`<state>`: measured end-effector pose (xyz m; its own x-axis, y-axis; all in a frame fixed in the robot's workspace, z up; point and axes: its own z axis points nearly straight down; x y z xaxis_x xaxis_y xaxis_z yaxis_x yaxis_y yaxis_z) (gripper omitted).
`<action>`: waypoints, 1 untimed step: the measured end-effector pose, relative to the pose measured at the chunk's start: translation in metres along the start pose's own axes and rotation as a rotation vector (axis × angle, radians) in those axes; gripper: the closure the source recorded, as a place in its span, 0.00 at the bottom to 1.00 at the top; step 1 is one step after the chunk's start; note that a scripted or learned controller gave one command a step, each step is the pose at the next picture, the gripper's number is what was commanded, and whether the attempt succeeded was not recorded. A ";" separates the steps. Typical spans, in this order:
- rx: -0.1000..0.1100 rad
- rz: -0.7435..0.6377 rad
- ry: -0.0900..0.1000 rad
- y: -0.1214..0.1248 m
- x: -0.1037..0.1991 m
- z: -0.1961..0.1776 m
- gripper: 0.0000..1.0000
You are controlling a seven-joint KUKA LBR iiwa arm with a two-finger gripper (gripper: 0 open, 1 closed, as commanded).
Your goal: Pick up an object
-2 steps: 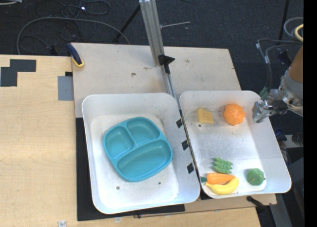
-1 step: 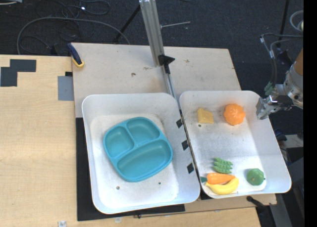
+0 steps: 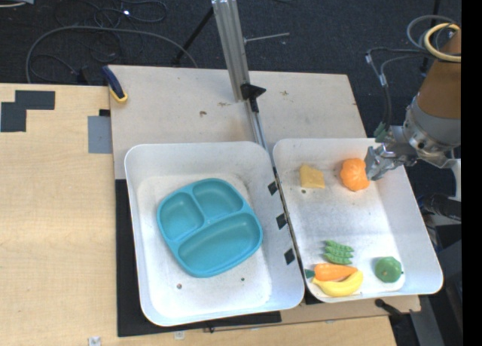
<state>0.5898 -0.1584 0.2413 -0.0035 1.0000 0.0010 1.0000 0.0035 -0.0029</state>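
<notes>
Near edge, right shallow white bin [image 3: 422, 216]: a yellow plastic banana [image 3: 340, 285] is seen at the front, with an orange plastic carrot [image 3: 334, 271] lying along its upper side, touching it. Just behind these, a green pea pod toy [image 3: 338, 250] is placed. A round green plastic fruit [image 3: 388, 269] sits near the front right corner, apart from the banana.

Near edge, left shallow white bin [image 3: 143, 261]: a teal plastic divided plate [image 3: 208, 225] with three compartments is laid flat near the middle of the bin.

Middle depth, right bin: a pale yellow wedge-shaped toy [image 3: 312, 177] is set near the far left part of the floor. Beside it to the right, an orange round plastic fruit [image 3: 353, 174] rests near the far right wall.

The metal two-finger gripper [image 3: 379, 162] is positioned just beside the orange round fruit, at its right side, on the grey arm with an orange band [image 3: 440, 84]. Whether it is spread or closed cannot be told, and no object is seen within it.

Far: a pale wooden table [image 3: 188, 103] carries both bins. A slanted aluminium post [image 3: 233, 43] rises behind the gap between the bins. A blue-and-yellow handled tool [image 3: 115, 84] lies at the far left corner of the table.
</notes>
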 end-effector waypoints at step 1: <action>-0.002 -0.001 0.000 0.017 0.048 -0.001 1.00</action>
<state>0.6064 -0.1104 0.2421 -0.0048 1.0000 0.0013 1.0000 0.0048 -0.0008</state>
